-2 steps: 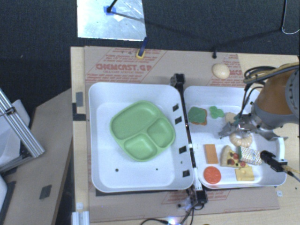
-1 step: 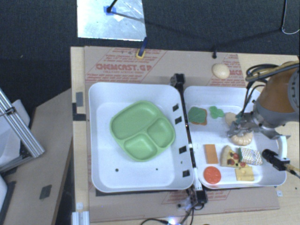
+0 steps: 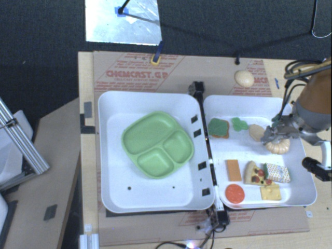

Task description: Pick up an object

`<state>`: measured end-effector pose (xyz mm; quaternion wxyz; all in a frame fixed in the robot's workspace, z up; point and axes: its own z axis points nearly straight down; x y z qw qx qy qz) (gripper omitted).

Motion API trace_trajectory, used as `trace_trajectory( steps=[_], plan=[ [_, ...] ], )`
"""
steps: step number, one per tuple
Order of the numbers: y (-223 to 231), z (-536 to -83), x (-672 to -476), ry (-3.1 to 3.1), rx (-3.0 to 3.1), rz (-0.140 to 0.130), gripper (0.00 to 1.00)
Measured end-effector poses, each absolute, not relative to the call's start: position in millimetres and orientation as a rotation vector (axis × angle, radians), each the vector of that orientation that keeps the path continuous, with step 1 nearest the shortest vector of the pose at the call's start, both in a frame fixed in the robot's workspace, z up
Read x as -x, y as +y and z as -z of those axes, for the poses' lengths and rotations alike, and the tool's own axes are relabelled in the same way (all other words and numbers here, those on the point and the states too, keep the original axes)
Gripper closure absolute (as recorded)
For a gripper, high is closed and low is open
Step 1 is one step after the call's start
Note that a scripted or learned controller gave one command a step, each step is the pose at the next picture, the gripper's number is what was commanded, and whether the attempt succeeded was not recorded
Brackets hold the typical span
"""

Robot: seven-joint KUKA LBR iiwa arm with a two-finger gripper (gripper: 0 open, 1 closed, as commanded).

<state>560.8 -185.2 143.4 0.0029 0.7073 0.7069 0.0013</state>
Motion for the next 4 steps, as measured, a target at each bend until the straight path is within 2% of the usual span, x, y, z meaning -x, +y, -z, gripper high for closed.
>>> trace_trajectory(
  steps=[2, 3, 4],
  plan=[
    [-181, -226, -565.8, 2.224, -2.213, -0.003, 1.00],
    [-133, -217, -564.4, 2.231, -2.212, -0.001, 1.00],
    [-78, -230, -557.4, 2.234, -2.210, -0.005, 1.00]
  ],
)
